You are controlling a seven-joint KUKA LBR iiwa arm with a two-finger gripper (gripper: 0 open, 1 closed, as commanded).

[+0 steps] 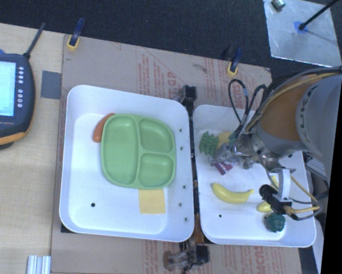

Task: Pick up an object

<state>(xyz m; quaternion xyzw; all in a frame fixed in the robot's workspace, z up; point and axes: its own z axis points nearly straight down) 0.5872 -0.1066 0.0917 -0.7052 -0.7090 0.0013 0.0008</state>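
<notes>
the gripper [238, 152] is positioned low over the right bin [239, 236], near its far left corner; its opening cannot be determined. the banana [231, 193] is located just nearward, its long axis parallel to the near rim.

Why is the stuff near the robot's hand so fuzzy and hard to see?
In the camera view the gripper sits amid soft, low-detail clutter, so small things blur together; the banana and green tray read clearly; lighting is even, shadows faint.

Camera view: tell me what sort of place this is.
Probably a robotics lab bench: a grey arm over two white bins holding toy food like a banana, with a teach pendant alongside.
</notes>
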